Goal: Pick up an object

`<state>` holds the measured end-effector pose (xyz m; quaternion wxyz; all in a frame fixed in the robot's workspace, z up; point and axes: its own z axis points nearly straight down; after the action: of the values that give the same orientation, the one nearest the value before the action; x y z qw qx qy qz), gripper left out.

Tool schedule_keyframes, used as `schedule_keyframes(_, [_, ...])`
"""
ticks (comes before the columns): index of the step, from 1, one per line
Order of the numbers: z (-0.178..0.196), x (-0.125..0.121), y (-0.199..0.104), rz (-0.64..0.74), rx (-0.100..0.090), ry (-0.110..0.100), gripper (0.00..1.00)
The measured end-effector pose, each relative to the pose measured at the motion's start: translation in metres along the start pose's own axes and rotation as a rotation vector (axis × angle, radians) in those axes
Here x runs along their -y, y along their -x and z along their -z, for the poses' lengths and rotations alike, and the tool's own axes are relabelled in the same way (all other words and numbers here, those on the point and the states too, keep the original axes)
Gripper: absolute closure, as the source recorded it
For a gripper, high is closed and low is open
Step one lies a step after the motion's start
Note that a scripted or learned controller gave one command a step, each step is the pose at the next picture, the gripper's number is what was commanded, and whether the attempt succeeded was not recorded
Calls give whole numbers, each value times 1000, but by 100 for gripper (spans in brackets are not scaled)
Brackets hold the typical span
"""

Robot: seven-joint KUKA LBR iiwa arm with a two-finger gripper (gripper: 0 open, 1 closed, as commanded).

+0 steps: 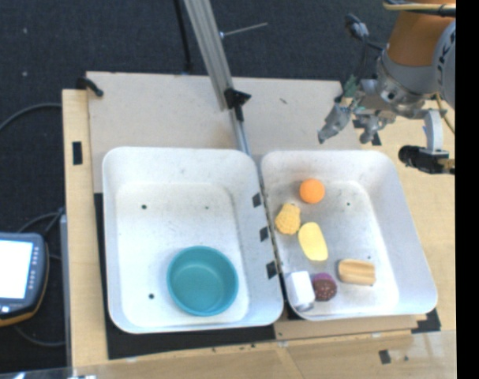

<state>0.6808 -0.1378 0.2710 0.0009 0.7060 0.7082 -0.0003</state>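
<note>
The right bin [397,204] holds several small objects: an orange ball [312,191], a bumpy yellow piece [287,219], a smooth yellow oval [313,242], a tan bread-like block [356,272], a dark purple ball [325,287] and a white cylinder [301,289]. My gripper [351,129] hangs above the bench just behind the right bin's far rim, well up and right of the orange ball. Its two fingers stand spread, with nothing between them.
A teal bowl [203,280] sits in the near part of the left bin [136,180]. A slanted metal post [211,50] rises from between the bins at the back. A handheld screen [10,275] lies off the bench at left.
</note>
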Motion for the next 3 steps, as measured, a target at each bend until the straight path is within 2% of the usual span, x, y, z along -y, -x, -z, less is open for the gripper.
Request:
schedule_keyframes(1, [0, 0, 0, 0, 1, 0, 0])
schedule_keyframes(3, [-97, 13, 6, -4, 0, -6, 0])
